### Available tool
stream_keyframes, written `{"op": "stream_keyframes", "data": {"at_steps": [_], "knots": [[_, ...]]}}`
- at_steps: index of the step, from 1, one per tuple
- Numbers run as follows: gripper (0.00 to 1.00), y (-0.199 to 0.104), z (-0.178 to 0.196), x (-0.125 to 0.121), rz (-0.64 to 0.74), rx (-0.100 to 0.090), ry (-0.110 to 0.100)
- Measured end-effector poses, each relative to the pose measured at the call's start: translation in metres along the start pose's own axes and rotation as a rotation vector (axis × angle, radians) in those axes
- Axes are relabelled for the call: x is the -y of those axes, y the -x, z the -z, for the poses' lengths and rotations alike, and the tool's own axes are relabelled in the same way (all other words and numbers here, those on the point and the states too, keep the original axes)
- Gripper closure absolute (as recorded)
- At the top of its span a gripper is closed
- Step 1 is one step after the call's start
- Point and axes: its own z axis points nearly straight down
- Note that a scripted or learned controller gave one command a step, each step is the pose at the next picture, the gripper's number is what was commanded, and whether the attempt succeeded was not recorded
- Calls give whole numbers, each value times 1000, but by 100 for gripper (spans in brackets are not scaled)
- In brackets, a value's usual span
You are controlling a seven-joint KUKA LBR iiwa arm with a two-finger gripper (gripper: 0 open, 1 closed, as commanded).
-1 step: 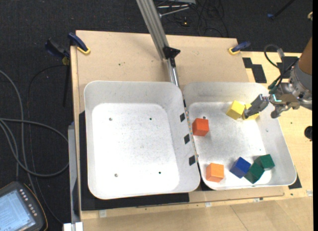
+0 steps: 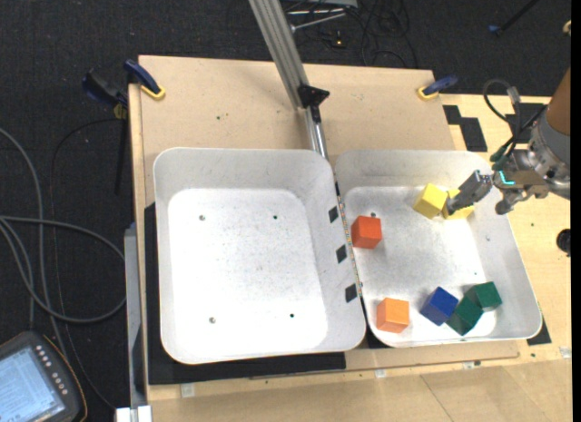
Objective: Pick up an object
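My gripper (image 2: 482, 201) hovers over the upper right part of the right bin (image 2: 508, 257), and its fingers look spread open. One dark finger (image 2: 466, 195) reaches down beside a yellow block (image 2: 432, 200), touching or nearly touching its right side. Nothing sits between the fingers. A red-orange cube (image 2: 366, 231) lies near the bin's left wall. Along the front of the bin are an orange cube (image 2: 392, 314), a blue cube (image 2: 440, 305) and two green cubes (image 2: 467, 314) (image 2: 487, 295).
The left bin (image 2: 168, 230) stands beside the right one, their rims meeting at the middle. A metal pole (image 2: 277, 34) slants in from the top to that shared rim. Clamps (image 2: 145, 80) (image 2: 436, 87) hold the wooden board's back corners.
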Motion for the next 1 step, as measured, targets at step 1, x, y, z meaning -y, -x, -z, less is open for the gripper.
{"op": "stream_keyframes", "data": {"at_steps": [1], "knots": [[0, -1, -64, 1, -1, -2, -7]]}}
